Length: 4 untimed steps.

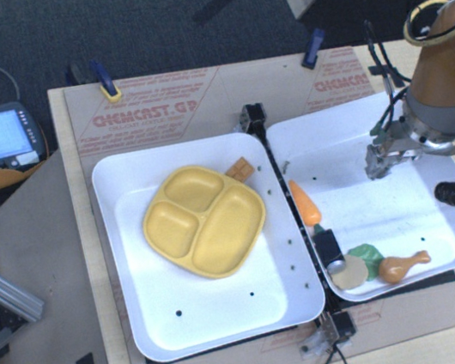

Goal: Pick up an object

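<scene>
My gripper [379,164] hangs over the back middle of the right bin [426,120], above bare white floor. An orange carrot [303,202] lies by that bin's left wall, well to the left of the gripper. Below it along the same wall sits a black block [327,246]. In the front left corner are a beige round piece [348,273], a green leafy item [366,253] and a brown drumstick [403,263]. None of these touches the gripper.
The left bin [137,262] holds a yellow divided plate [205,220], with a small brown block [240,168] at its back right edge. A black divider clamp [253,116] sits between the bins. The arm enters from the right.
</scene>
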Motion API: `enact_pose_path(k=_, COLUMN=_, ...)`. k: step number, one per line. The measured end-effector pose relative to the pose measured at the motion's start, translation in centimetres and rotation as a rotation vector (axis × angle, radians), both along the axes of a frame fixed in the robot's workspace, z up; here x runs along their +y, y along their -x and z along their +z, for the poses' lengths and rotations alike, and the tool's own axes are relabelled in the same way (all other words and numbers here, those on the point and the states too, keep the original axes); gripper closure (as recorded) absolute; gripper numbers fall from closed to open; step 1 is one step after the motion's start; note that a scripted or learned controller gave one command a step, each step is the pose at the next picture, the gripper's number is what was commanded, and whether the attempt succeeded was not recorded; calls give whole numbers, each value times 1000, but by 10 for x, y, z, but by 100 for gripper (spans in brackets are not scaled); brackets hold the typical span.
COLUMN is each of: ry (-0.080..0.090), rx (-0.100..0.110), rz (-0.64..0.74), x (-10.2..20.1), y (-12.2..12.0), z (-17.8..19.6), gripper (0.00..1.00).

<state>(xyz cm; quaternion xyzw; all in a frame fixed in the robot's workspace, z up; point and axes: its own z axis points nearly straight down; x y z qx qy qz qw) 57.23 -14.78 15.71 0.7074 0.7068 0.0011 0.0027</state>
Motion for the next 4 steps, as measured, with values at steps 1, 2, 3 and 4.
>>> enact_pose_path(k=1, ry=0, rx=0, rz=3, x=10, y=-2, z=56, gripper=100)
enact_pose_path(k=2, ry=0, rx=-1, rz=3, x=10, y=-3, z=109, gripper=100)
enact_pose_path(k=3, ry=-4, rx=9, rz=3, x=50, y=15, z=95, gripper=100)
enact_pose_path(k=4, ry=-5, rx=10, rz=6, x=103, y=26, z=79, gripper=100)
